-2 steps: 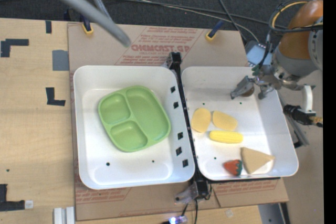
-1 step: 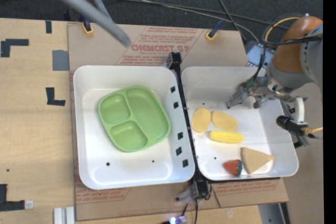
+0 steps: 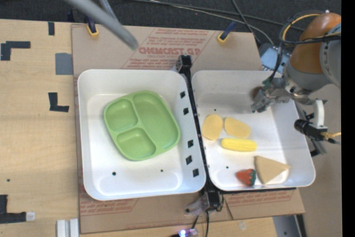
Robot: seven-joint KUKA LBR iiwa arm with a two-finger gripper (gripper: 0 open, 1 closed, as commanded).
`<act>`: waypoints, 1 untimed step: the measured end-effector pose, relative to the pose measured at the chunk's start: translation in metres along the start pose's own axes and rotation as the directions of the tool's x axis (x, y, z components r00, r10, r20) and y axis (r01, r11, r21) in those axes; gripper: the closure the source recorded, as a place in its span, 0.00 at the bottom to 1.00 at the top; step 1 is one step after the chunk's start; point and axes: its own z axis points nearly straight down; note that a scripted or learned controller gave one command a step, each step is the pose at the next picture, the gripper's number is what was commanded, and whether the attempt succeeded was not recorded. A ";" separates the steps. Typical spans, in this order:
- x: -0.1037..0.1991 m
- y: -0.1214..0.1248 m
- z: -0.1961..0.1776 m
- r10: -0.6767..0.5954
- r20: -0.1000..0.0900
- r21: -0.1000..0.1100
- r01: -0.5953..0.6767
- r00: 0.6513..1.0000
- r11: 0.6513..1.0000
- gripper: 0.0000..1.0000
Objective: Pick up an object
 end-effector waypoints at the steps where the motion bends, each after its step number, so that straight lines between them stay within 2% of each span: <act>1: 0.006 -0.008 -0.052 0.001 -0.001 -0.005 -0.001 1.000 1.000 1.00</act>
